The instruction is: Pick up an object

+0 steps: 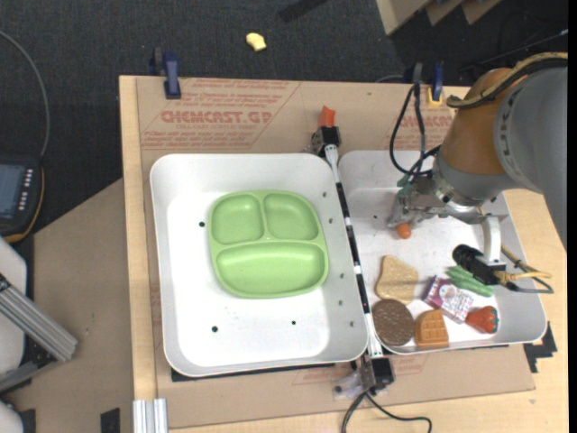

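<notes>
Beside one green tray (268, 244), seven small items, jaws (403, 216) above

Grey arm (514, 124) reaching from right, wrist lowered

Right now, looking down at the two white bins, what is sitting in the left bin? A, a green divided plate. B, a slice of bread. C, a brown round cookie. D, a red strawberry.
A: the green divided plate lies alone in the left bin, while the toy foods such as the brown round cookie and the slice of bread lie in the right bin.
</notes>
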`<state>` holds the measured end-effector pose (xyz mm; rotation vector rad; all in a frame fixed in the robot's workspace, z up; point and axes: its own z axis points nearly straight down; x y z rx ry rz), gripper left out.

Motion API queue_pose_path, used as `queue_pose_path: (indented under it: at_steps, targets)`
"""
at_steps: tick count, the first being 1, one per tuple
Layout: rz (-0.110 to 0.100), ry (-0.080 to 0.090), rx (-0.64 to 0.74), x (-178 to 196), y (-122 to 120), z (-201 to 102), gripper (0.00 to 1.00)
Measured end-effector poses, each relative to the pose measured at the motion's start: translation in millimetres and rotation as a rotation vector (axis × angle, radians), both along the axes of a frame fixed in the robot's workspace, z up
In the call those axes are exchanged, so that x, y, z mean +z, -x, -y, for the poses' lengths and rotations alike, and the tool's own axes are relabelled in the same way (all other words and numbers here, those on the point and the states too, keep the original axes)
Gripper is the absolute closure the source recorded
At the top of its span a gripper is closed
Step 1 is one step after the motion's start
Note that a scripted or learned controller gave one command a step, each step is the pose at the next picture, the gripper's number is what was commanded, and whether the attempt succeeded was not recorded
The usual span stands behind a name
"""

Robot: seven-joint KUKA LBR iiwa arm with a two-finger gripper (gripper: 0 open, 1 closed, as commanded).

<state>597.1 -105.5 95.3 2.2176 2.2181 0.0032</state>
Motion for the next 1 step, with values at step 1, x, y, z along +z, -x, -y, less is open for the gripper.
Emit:
queue_pose_path:
  at_steps: [1]
  targets:
    - [0.006,-0.004,0.007,96.0,-4.2,-62.7,1.0]
